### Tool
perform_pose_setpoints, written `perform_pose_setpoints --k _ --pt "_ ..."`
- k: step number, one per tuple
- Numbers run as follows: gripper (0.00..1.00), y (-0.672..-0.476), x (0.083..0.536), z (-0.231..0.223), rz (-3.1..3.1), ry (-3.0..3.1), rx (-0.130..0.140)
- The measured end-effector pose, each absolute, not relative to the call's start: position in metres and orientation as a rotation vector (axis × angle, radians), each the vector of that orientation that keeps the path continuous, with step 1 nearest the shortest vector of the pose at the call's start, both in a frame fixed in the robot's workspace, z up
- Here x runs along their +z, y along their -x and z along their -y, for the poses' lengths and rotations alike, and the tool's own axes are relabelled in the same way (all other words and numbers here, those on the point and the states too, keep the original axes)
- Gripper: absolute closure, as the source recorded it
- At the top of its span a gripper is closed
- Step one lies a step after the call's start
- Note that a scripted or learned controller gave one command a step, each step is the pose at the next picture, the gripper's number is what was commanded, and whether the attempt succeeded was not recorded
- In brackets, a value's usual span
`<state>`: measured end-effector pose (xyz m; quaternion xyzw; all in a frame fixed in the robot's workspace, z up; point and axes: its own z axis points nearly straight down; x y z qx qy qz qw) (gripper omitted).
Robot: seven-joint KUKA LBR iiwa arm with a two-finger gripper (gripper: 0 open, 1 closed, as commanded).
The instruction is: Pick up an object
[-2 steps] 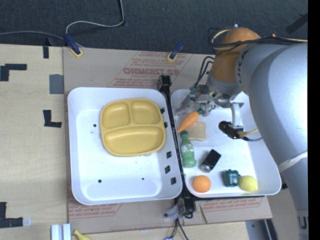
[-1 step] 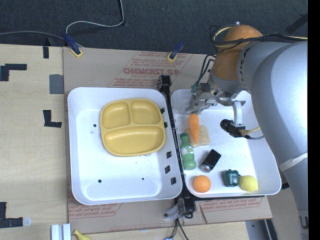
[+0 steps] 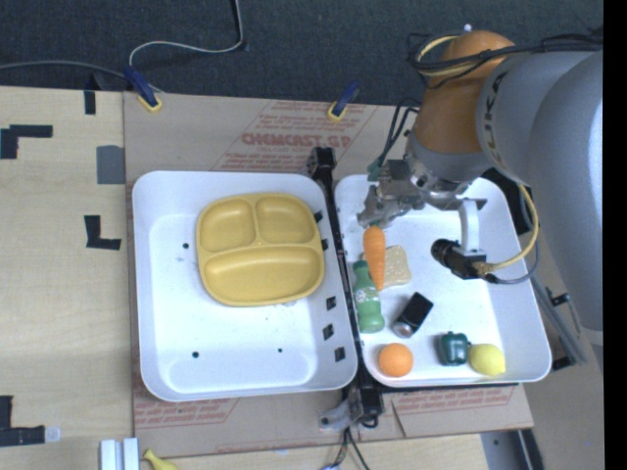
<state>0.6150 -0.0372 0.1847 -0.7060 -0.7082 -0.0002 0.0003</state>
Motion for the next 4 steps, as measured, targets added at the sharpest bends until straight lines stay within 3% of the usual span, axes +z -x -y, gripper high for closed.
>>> perform_pose_setpoints --k 1,2,3,4 --pt "1.0 -0.572 0.248 -0.014 2.224 2.218 0.0" --pt "1.0 -0.59 0.259 -0.003 2.223 2.219 0.002" --pt "0.0 -0.59 0.259 -0.003 2.223 2.219 0.001" --pt "0.0 -0.565 0.183 0.032 2.221 2.22 0.004"
